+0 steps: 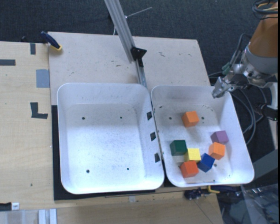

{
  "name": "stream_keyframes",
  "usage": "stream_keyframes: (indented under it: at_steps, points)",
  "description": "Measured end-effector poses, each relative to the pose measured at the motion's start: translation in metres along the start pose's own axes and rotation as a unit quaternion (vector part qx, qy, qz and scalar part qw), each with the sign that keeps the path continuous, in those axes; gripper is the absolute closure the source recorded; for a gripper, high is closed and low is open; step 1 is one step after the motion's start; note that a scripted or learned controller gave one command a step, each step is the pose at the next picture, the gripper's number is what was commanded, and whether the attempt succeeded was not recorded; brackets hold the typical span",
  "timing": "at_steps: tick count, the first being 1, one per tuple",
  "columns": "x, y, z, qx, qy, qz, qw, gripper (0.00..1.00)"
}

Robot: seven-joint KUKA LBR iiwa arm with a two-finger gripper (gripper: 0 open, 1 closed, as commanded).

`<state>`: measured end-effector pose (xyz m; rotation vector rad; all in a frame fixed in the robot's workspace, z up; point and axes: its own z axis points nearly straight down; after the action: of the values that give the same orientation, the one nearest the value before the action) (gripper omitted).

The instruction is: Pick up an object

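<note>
Progress nil: I see the pincer (218, 90) hovering at the right white bin (235, 120) upper rim, grip state unclear. Small coloured cubes, including the orange cube (191, 118), lie ungrasped lower right.

Camera: one fixed view, set above the bench (18, 139).
Facing: downward at a slant, so the far edge of the bench lies at the top.
Distance: far enough back to take in both bins whole, the left bin (105, 139) and the right bin (238, 139), with bench around them.
Frame edges: dark floor along the top, the arm (263, 41) coming in at upper right.
Shared ground: no second view to overlap with.
</note>
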<state>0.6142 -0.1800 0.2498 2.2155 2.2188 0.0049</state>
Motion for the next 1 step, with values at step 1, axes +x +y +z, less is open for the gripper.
stream_keyframes:
  at_steps: [1]
  points:
    - [0.0003, 0.0003, -0.0024, 0.003, 0.001, 0.0, 1.0, 1.0]
